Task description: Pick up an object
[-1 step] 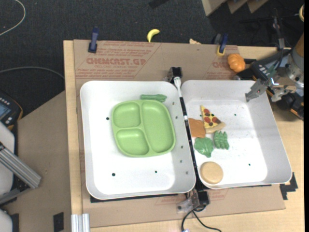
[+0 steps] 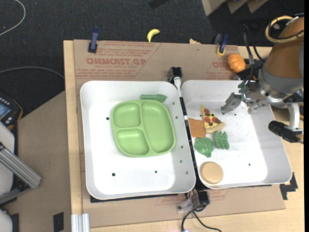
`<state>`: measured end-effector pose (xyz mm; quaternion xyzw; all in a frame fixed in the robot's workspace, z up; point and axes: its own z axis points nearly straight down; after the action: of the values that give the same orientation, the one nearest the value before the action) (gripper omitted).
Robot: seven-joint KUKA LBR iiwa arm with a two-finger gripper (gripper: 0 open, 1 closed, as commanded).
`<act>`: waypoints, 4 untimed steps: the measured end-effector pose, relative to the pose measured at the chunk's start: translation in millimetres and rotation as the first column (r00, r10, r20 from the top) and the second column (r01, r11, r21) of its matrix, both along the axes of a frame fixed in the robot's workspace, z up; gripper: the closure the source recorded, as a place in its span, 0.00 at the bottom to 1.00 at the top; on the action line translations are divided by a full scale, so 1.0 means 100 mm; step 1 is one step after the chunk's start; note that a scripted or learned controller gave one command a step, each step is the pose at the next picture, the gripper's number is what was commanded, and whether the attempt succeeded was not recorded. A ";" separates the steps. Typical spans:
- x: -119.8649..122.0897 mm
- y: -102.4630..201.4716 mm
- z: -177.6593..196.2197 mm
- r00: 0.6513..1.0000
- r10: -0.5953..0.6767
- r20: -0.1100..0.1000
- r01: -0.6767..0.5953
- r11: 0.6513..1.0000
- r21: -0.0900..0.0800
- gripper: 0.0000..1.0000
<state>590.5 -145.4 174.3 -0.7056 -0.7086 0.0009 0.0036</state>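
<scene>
The right bin (image 2: pixel 256 173) holds several toy foods. A pizza slice (image 2: pixel 211 120) lies beside a brown toast square (image 2: pixel 196 127). Below them are a leafy green piece (image 2: pixel 204 146) and a bunch of green beans (image 2: pixel 221 140). A round tan bun (image 2: pixel 211 172) sits near the front edge. My gripper (image 2: pixel 238 102) hangs over the back of the right bin, up and to the right of the pizza slice, with nothing seen in it. The grey arm with its orange band (image 2: pixel 285 57) comes in from the right.
The left bin (image 2: pixel 96 168) holds a green divided plate (image 2: pixel 143 128) with a green pod (image 2: pixel 153 98) at its back edge. On the board behind the bins lie a small orange fruit (image 2: pixel 235 62), a yellow banana (image 2: pixel 152 34) and two blue clamps (image 2: pixel 93 40).
</scene>
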 end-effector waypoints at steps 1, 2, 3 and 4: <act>-0.09 0.54 -0.55 1.000 0.001 -0.001 -0.001 1.000 0.000 0.00; -0.73 0.48 -0.90 1.000 -0.009 0.006 0.009 1.000 -0.002 0.00; -1.12 0.98 0.16 1.000 0.001 0.012 0.000 1.000 -0.002 0.00; -1.09 1.36 1.18 1.000 0.003 0.020 -0.002 1.000 -0.002 0.00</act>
<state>481.2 -9.2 292.2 -0.7047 -0.7095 -0.0052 -0.0041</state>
